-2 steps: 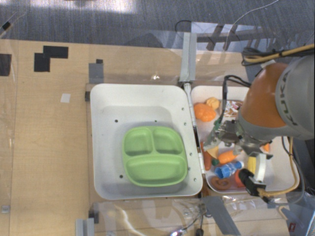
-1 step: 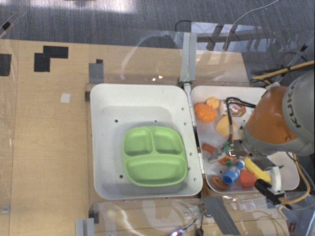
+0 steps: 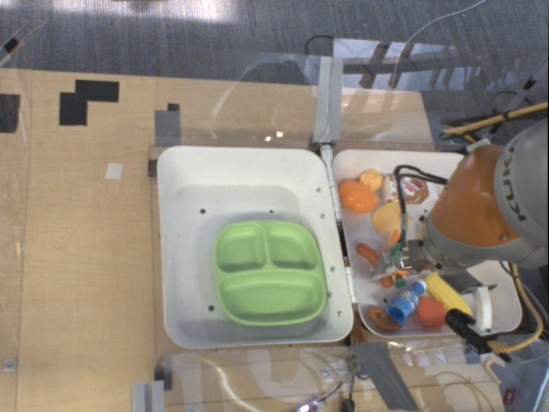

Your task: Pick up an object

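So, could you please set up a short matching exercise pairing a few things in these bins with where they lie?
Things:
1. green divided plate
2. orange ball
3. blue bottle
4. yellow corn

Places:
A. right bin, near its front edge
B. left bin
C. right bin, top left area
D. right bin, just right of the blue bottle

Pairs: 1-B, 2-C, 3-A, 4-D

My one camera sits fixed above the desk (image 3: pixel 77 256), looking down at a slant from moderate height, both white bins (image 3: pixel 184 230) centre-frame, floor along the top, the arm (image 3: pixel 480 204) entering at right.
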`<state>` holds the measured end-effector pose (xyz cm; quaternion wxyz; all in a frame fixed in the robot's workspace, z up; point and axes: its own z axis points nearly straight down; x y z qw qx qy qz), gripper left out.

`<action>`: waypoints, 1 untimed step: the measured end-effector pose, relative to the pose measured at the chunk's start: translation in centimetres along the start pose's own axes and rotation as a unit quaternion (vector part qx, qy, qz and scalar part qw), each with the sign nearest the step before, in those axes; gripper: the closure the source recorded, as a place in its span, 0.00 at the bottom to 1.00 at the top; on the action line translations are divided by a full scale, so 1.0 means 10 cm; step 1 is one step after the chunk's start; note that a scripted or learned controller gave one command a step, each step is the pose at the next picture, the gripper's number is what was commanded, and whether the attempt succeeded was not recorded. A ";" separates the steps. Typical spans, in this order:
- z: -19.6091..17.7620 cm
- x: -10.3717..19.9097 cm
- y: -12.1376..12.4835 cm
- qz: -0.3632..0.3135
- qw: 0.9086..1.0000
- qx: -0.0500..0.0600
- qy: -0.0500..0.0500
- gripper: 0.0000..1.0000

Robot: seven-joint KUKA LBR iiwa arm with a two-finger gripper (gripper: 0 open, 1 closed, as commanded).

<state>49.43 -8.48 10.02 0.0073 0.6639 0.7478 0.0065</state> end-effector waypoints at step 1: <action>-0.83 0.15 0.33 0.022 1.000 0.008 0.001 1.00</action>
